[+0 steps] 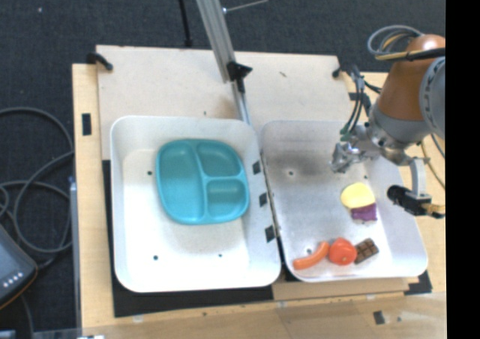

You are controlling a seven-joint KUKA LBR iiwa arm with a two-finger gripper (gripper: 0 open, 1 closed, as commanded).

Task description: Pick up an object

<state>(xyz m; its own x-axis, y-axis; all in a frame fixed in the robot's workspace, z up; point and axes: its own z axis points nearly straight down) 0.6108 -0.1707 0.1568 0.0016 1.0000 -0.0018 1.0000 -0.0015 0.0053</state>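
Tool (343,157) over right bin (300,195), upper area; grip state unclear. Yellow-purple object (359,202) nearby; teal tray (202,181) in left bin (135,202).

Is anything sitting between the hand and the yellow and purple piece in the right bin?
Nothing visible does. The hand is over the right bin, up and left of the yellow and purple piece, with bare bin floor between them. The orange items and brown block lie nearer the front edge, out of the way.
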